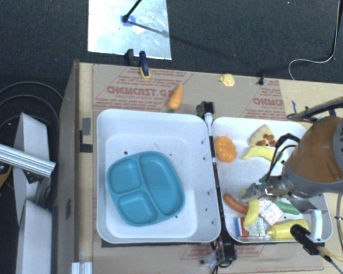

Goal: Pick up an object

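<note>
- Pincer (253, 192) low in right bin (235, 129), over the clutter near its front; finger spread too small and blurred to tell, nothing seen between the fingers.
- Arm (321, 154) reaching in from the right, orange band above the wrist, covering part of the bin's right side.
- Right bin full of candidates: orange ball (225, 149) near the divider, banana (259, 153) just beside it, pizza slice (263, 135) behind the banana.
- Nearer the front: sausage (235, 203) just left of the pincer tips, yellow piece (251, 213) touching or nearly touching the sausage, white packet (270, 212) under the wrist, yellow bottle (282, 230) at the front rim.
- Left bin (132, 121) holding only a blue tray (145, 187); well apart from the pincer.
- Carrot (175, 97) and a small yellow thing (227, 80) on the tabletop (235, 96) behind the bins, out of play.
- Likely target: sausage or yellow piece, being nearest the tips; cannot tell which.
- For a good grasp: centre over one item only, straddle its short axis, descend straight, close fully before lifting.
- Risk: crowded pile, so fingers may land on a neighbour or pinch two things; sausage round, may roll out.
- Lift slowly and check something sits between the fingers before counting the pick done.
</note>
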You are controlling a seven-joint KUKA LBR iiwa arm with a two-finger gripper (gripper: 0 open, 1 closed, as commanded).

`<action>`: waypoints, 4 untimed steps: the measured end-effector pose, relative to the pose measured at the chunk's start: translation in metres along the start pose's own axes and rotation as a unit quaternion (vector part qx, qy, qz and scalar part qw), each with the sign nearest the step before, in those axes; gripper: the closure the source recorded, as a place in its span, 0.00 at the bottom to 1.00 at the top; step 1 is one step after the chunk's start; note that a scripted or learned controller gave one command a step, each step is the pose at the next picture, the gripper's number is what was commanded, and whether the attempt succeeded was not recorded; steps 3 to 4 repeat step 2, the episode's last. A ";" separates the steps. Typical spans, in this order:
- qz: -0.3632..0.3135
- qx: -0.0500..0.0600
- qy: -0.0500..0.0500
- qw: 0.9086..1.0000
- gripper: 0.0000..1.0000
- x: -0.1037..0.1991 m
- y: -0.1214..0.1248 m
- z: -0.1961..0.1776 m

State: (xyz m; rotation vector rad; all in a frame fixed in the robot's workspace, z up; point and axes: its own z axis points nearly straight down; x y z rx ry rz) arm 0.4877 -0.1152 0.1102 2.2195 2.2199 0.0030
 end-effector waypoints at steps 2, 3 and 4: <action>-0.007 -0.003 0.001 1.000 1.00 0.088 0.035 -0.078; -0.007 -0.003 0.001 1.000 1.00 0.088 0.035 -0.078; -0.007 -0.003 0.001 1.000 1.00 0.088 0.035 -0.078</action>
